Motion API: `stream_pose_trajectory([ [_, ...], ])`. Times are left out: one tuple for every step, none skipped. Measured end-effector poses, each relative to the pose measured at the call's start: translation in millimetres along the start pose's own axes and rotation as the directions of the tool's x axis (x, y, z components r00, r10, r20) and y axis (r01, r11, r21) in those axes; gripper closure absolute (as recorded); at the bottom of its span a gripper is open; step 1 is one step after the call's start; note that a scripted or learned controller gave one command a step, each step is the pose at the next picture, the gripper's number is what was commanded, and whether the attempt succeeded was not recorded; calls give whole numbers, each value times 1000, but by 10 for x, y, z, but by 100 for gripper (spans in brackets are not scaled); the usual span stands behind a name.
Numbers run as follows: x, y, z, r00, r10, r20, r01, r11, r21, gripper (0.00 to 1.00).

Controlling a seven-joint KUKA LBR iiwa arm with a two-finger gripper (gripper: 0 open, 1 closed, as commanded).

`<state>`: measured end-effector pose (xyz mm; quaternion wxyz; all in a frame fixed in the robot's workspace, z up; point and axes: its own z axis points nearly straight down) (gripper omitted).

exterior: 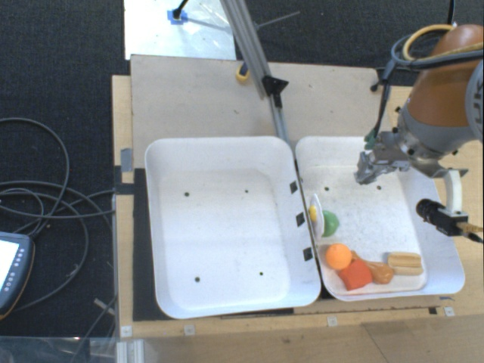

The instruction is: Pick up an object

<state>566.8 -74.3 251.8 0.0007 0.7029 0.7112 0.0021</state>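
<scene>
The arm (442, 89) reaches in from 3 o'clock, its grey-and-orange wrist bent down over the upper part of the right bin (446, 274). The jaws (368, 171) hang at the arm's 9 o'clock end, above the bin's bare speckled floor, well apart from the objects. Whether they are released or clenched cannot be told; the tips are small and blurred, and no object shows between them.

The bench (189, 97) is a pale board that bears two shallow white bins side by side. The left bin (162, 165) sits at 9 o'clock from the right one, their rims touching along the middle. A grey pole (249, 36) slants down from 12 o'clock to the point where the bins meet. Dark carpet surrounds the bench, with black cables (45, 195) looping at 9 o'clock and a screen (11, 267) at the left edge.

The objects cluster at 6 o'clock in the right bin. A green ball (330, 222) lies against the bin's left wall. Just below it, at 6 o'clock, sits an orange ball (338, 256), touching a red block (355, 276). An orange piece (380, 272) lies at the block's 3 o'clock, and a tan roll (404, 262) lies just beyond it.
</scene>
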Motion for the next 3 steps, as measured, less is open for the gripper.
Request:
stream_pose_trajectory([
  [416,135,16,1000,2,1,-2,1000,1,100],
  [974,287,-35,1000,0,-1,0,1000,0,100],
  [1502,526,-75,1000,1,0,-1,1000,0,100],
])
